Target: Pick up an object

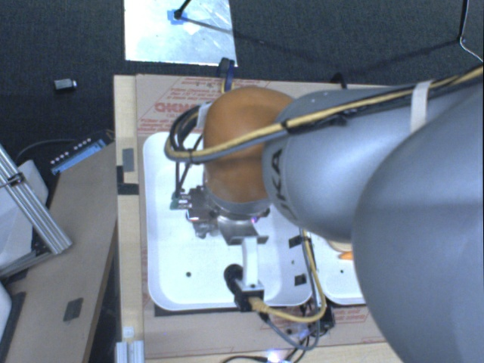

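Note:
My gripper (214, 219) hangs low over the left white bin (162, 225), under the orange wrist band, which hides most of it. A small orange object (345, 255) peeks out in the right bin (340, 290), just below the grey arm. A small dark piece (300, 280) lies near the wall between the two bins. I see nothing held at the gripper.
The grey arm covers the right bin and most of the upper right of the view. Both bins rest on a cardboard sheet (162, 97). Beyond the bench's far end lies a shiny panel (178, 21). An aluminium rail (30, 203) stands at the left.

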Tool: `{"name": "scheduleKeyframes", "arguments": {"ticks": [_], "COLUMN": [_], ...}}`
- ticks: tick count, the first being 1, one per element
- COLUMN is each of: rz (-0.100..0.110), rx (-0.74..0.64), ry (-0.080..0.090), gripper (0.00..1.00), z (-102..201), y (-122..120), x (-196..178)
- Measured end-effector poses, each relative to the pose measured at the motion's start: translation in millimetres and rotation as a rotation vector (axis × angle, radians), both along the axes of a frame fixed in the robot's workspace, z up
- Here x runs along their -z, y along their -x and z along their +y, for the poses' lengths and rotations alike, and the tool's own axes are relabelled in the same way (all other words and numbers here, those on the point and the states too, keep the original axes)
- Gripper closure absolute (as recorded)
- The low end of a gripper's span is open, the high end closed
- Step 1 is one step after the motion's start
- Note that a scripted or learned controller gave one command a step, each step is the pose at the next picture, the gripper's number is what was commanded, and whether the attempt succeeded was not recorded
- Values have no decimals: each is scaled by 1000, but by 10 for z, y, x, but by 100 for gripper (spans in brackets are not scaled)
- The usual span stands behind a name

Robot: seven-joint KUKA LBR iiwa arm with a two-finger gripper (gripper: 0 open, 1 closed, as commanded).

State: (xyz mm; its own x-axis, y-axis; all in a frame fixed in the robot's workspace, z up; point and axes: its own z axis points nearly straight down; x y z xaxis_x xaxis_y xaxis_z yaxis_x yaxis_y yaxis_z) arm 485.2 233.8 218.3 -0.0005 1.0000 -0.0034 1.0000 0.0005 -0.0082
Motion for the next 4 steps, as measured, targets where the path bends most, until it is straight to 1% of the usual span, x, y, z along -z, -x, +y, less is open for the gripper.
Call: {"name": "scheduleKeyframes", "arguments": {"ticks": [1,2,3,4], "rz": [-27,-2,-3,-3], "rx": [-4,-1,0,0], "ry": [-12,-1,-1,-2], "gripper": [100,100,100,100], "z": [4,3,1,3], "y": [-274,4,-106,-1], "x": [-2088,-1252,-167,275]}}
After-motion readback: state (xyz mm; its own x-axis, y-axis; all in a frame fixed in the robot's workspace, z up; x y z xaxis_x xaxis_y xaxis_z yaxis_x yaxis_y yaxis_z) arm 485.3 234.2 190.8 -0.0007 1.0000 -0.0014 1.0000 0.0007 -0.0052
